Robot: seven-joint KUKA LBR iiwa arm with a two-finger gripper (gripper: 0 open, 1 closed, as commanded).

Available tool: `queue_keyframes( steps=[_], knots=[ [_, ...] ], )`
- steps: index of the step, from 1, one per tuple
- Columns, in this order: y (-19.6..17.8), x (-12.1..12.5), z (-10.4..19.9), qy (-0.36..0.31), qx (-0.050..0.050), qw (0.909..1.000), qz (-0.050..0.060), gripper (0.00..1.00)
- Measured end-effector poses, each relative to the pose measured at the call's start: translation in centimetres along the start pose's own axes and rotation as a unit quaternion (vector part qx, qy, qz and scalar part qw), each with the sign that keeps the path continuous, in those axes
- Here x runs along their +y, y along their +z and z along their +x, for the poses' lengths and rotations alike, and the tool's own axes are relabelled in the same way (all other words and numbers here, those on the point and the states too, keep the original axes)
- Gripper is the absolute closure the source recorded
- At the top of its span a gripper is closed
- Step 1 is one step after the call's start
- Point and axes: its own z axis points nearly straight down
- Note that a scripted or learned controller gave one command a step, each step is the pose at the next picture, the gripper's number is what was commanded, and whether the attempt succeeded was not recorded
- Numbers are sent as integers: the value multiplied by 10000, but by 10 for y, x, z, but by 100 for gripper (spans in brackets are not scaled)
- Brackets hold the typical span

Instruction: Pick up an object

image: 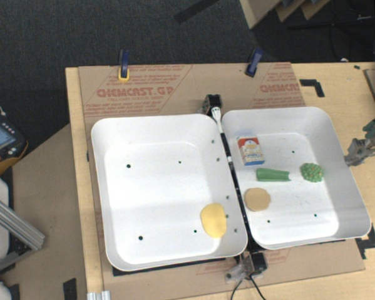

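Carton [251, 150] in right bin [339, 169], far-left part, beside green pod [273, 174]. Likely light, stiff; grip across flat sides. Hand [361, 144] at right edge, off bin; opening cannot tell.

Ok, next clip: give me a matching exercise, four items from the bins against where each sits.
Items:
1. yellow lump
2. small carton
3. green stick
4. tan disc

Places:
A. right bin, near its back wall
B. left bin, front right corner
C. right bin, front left, by the divider
D. right bin, middle, beside the green ball

Pairs: 1-B, 2-A, 3-D, 4-C
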Motion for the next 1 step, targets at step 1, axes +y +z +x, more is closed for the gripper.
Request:
queue_keyframes(
  steps=[1],
  knots=[
    [12, -31, 0, -5, 0, 10000, -4, 100]
  ],
)
